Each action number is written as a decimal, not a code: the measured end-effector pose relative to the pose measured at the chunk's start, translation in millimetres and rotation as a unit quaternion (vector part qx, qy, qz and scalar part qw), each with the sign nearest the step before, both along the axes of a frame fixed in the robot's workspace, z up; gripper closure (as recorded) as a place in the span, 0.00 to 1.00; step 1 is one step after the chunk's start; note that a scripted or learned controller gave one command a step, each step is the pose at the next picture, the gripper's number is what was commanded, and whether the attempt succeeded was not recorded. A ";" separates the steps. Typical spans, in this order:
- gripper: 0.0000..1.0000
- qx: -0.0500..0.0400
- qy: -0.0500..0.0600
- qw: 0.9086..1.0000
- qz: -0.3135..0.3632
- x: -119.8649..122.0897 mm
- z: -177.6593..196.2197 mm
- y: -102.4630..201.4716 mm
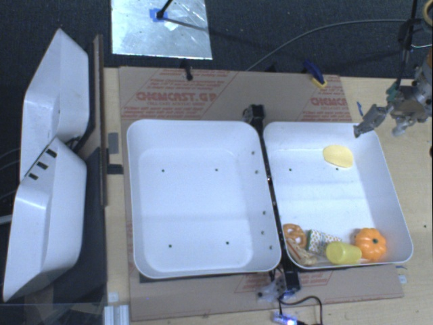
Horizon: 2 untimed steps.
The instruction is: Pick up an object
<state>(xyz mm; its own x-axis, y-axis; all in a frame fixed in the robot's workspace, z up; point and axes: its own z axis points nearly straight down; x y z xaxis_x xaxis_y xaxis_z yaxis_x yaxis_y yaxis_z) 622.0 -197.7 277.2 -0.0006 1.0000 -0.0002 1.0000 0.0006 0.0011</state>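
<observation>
The right bin holds several small objects. A pale yellow flat piece lies near its far right corner. Along its near edge sit an orange pumpkin, a yellow-green cylinder, a brown pretzel and a green-and-white striped piece. My gripper hangs above the far right corner of this bin, right of and beyond the yellow piece. Its fingers are spread open with nothing between them.
The left bin sits beside the right one, the two touching along a dark middle seam. White casings stand at the far left. A metal sheet lies beyond the bench. Cables run past the arm.
</observation>
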 end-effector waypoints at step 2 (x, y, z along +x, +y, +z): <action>0.00 0.001 0.004 1.000 0.000 5.1 -197.6 -8.1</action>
